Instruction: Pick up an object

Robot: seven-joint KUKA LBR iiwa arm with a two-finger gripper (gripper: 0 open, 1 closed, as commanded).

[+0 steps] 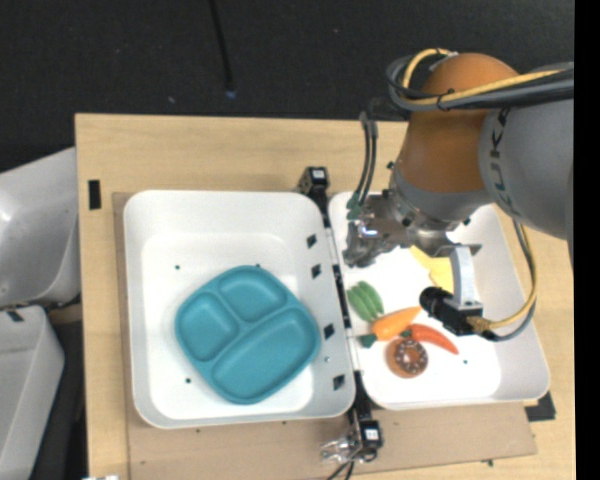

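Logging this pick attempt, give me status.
Gripper low over right bin, upper left corner. Green, orange, yellow toys lie loose nearby, none held. Blue tray in left bin.

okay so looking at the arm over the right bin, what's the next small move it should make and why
Probably a short descent toward the green vegetable toy. The end effector hangs just above it in the right white bin, and nothing visibly sits in its grip, while the orange carrot toy lies close beside.
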